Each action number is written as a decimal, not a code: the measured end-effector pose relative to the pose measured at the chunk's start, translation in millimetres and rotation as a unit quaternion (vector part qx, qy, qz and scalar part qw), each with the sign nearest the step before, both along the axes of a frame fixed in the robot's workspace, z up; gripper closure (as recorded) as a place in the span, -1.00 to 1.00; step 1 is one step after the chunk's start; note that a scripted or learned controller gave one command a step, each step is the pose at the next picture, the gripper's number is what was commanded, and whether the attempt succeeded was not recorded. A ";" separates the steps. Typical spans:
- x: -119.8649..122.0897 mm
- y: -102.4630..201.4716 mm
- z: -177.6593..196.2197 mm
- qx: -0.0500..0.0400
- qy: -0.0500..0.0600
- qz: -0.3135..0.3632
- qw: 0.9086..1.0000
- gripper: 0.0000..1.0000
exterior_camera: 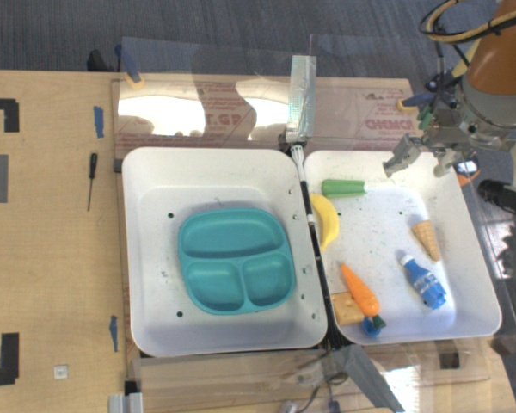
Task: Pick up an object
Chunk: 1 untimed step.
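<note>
Partly cropped: arm (499, 67) at frame edge.

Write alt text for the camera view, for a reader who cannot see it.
A robot arm's open pincer hangs above the far right corner of the right bin, holding nothing. That bin holds a green block, banana, carrot, ice-cream cone and blue bottle; the left bin holds a teal divided plate.

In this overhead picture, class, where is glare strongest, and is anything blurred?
Camera view: strongest glare on the clear panel behind the left bin; a weaker reflection at the bottom edge; the end effector looks slightly soft; the tray is sharp.
</note>
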<state>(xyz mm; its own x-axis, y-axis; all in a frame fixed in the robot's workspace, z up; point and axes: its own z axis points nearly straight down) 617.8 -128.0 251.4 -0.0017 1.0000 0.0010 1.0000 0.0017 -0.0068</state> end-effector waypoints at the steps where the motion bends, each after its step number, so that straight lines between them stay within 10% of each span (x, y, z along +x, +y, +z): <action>1: -91.7 -2.3 -146.8 0.001 0.005 0.000 1.000 -1.00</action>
<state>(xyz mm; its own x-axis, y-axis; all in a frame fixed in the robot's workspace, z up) 526.1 -130.2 104.6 -0.0015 1.0000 0.0030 0.9999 0.0015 -0.0169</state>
